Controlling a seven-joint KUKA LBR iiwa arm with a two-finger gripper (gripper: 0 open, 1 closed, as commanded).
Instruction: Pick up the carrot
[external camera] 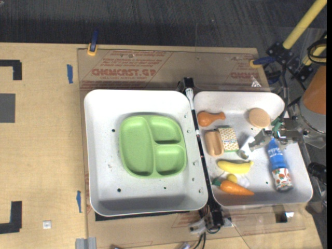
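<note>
Gripper hovering above carrot, well apart, past banana; open or clenched, cannot tell. Advice: descend over carrot's orange body, avoiding banana and bottle.

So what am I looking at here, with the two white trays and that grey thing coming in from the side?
One camera looks down at a slant on a bench. The grey thing is a robot arm reaching in from the right; its metal pincer hangs over the right white bin. I cannot tell whether it grips anything. That bin holds toy food: an orange plastic carrot near the front, a yellow banana, a hot dog, a drumstick, a round bun and a blue-capped bottle. The left white bin holds a green divided plate.
</note>
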